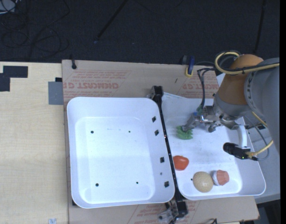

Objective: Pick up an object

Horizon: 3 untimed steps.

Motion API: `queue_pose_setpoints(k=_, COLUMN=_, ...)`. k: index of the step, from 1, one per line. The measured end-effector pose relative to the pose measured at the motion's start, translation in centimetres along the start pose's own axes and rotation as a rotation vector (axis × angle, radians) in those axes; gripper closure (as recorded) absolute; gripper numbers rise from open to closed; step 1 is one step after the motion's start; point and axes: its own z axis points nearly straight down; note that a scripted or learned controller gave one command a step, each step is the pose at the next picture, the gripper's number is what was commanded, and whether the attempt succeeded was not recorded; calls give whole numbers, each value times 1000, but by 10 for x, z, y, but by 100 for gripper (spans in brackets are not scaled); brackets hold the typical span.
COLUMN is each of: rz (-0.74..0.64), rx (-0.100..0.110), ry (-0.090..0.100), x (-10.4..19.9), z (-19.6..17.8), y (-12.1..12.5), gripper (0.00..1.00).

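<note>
From the overhead camera I see my gripper low in the right bin, its fingers spread narrowly just over the green object, not clamped on it. I judge this the approach-to-grasp step; next I'd need to settle lower and close.

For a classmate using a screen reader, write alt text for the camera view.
A grey robot arm reaches from the right into the right bin, its hand just above a green object. Nearer the front lie a red object, a beige ball and a pink object; a left bin sits alongside.
</note>
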Motion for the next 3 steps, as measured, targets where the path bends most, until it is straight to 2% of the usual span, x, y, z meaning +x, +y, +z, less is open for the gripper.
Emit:
queue_pose_setpoints(k=1, rz=3, rx=-3, ry=3, x=0, z=-12, y=0, gripper=100)
queue_pose_setpoints(k=2, rz=2, rx=-10, ry=-7, x=62, z=-3, y=-16, gripper=100)
queue_pose_setpoints(k=3, rz=-3, rx=7, ry=4, x=145, z=-102, y=-70, gripper=100)
